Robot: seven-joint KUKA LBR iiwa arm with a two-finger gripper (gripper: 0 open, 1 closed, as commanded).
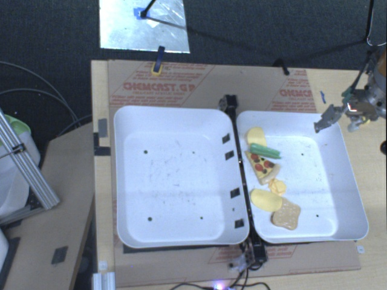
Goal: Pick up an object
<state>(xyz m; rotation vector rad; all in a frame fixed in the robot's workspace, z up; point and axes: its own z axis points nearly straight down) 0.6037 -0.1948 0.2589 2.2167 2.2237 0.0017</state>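
Hand [328,118]: above right bin [338,180] far-right rim, finger spread indeterminable, holding nothing visible. Pizza slice [263,166]: well apart, along bin's left side, among other toy foods.

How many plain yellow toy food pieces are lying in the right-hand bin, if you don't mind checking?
2: one yellow piece at the top of the cluster, above the green bean; another yellow piece lower down, beside the toast.

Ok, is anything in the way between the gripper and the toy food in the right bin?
Nothing visible. The gripper sits over the right bin's far right corner; bare white floor lies between it and the food along the left wall: green piece, pizza slice, cracker.
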